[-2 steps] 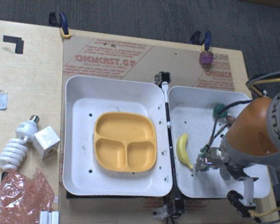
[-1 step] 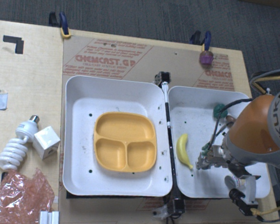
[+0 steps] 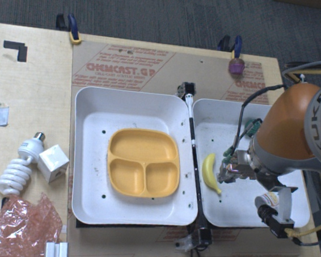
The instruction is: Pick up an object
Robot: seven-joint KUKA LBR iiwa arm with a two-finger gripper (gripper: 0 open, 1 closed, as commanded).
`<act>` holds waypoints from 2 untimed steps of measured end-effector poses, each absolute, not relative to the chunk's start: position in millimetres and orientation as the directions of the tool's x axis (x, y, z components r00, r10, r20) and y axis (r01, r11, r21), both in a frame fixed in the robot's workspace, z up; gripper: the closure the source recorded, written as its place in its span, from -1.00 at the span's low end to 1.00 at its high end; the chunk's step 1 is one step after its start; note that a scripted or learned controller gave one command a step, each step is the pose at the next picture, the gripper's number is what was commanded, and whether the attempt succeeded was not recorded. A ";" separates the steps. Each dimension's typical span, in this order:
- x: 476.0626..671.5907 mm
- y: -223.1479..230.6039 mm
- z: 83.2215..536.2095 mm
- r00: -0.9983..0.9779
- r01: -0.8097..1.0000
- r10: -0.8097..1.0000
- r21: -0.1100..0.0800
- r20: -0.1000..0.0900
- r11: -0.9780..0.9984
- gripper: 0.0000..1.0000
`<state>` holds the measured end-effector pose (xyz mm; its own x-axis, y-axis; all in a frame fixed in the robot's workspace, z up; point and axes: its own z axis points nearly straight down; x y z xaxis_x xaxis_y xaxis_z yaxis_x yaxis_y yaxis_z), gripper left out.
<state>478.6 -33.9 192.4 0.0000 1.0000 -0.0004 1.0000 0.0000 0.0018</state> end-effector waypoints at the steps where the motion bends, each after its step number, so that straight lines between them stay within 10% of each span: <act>1: 478.6 -34.1 192.4 0.000 1.000 1.000 0.002 -0.001 0.000 -1.00; 2: 509.0 -98.3 130.1 0.002 1.000 1.000 0.000 0.000 -0.002 -1.00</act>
